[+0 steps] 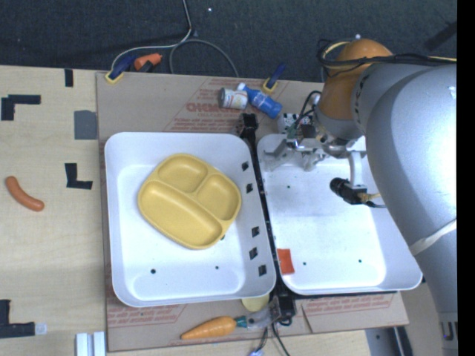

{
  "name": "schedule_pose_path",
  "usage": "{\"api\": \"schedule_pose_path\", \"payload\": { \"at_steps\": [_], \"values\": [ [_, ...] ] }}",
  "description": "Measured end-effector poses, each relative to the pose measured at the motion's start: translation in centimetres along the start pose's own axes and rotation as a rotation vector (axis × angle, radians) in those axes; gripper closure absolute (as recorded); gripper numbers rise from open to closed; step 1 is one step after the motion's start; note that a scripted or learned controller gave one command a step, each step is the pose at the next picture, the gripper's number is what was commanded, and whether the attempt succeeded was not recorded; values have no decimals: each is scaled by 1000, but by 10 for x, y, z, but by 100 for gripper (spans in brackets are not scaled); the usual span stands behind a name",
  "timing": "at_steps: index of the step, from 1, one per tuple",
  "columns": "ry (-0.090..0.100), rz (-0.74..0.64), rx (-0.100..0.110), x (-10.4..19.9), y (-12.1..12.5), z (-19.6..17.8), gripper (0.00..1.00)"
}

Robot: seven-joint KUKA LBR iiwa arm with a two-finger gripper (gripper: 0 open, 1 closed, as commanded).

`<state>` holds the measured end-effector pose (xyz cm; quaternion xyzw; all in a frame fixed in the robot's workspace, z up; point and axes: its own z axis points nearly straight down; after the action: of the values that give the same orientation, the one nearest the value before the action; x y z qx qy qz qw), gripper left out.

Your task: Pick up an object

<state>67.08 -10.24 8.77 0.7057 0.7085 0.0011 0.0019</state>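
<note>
The grey arm's two-finger gripper [300,150] is hanging over the far left corner of the right shallow white bin [334,273]; whether it is grasping anything cannot be told. A yellow three-compartment plastic plate [190,199] is lying in the middle of the left white bin [122,273]. A small orange block [285,261] is resting near the right bin's near left corner.

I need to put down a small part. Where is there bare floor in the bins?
Left bin: bare strip along its near wall, below the yellow divided plate. Right bin: open middle, between the end effector and orange tag. Crowded at its far wall.
</note>
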Motion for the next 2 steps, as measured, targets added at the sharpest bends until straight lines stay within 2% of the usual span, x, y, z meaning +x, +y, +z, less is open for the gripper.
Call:
{"api": "schedule_pose_path", "payload": {
  "at_steps": [1,2],
  "values": [
    [-3,1,5,-1,-3,-10,100],
    [-3,1,6,-1,-3,-9,0]
  ]
}}
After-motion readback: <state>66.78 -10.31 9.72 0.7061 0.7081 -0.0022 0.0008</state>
